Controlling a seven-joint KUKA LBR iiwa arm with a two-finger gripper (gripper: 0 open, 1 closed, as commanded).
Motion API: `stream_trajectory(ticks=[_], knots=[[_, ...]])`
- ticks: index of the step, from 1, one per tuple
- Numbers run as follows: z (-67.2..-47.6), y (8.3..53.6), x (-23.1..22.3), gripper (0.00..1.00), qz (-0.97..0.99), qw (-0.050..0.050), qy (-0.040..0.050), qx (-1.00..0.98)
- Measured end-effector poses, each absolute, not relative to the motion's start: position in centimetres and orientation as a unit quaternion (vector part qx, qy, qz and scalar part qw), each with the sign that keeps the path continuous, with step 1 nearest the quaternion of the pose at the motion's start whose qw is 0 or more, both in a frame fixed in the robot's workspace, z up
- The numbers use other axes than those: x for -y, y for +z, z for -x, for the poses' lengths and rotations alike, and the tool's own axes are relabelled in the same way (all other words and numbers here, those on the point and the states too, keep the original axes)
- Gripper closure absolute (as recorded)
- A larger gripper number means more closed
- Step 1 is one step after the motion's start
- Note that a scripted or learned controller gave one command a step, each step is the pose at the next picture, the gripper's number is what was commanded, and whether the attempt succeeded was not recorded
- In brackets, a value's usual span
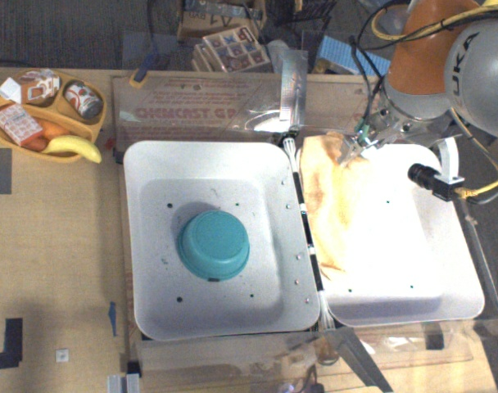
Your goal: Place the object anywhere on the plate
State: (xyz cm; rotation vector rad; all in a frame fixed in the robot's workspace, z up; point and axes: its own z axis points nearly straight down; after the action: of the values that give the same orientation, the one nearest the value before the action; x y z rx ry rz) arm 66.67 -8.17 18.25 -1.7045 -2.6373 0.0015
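Here the end effector point(357, 144) is blurred; its grip state cannot be told.

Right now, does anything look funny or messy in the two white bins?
Yes. The right bin has a yellowish-orange smear along its left side, like a stain or a glare patch. The teal plate in the left bin seems to lie upside down, dome up.

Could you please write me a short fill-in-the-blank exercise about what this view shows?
1. The teal bowl sits upside down in the ____ bin.
2. The gripper hangs over the far edge of the ____ bin.
3. The band above the arm's wrist is ____ in colour.
4. A yellow ____ lies on the tray at the bench's far left.

Missing words: left; right; orange; banana
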Motion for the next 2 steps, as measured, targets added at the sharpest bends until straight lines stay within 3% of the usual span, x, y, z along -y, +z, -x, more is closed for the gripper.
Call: stream_trajectory(ticks=[1,2], knots=[[-66.7,22.3,8.3,1.0,0.543,0.0,0.0005,0.84],[-64.0,21.9,3.0,1.0,0.366,0.002,0.0003,0.931]])
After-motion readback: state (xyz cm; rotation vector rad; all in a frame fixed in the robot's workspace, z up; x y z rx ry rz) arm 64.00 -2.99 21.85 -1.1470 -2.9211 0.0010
